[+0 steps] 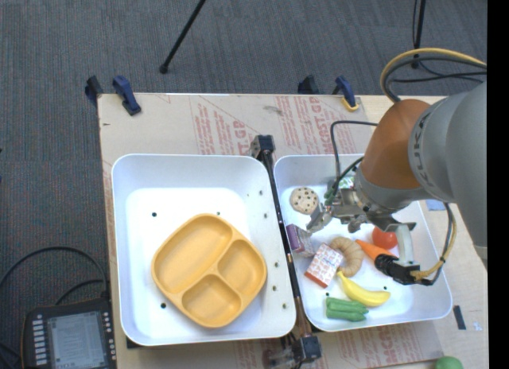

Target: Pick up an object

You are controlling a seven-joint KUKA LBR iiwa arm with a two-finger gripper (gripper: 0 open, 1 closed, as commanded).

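Observation:
The right bin [425,304] holds several toy foods: a round cookie [303,199], a purple piece [294,238], a red-and-white packet [324,265], a tan pastry [349,251], a carrot [368,247], a red tomato [385,238], a banana [363,292] and green beans [346,309]. My gripper [327,214] hangs low over the middle of this bin, just right of the cookie and above the pastry. The wrist hides what lies directly beneath it.
The left bin [135,176] carries a yellow divided plate [208,270]. Blue clamps [126,94] grip the far edge of the cardboard-covered bench. A black cable [429,268] loops over the right bin's near right corner.

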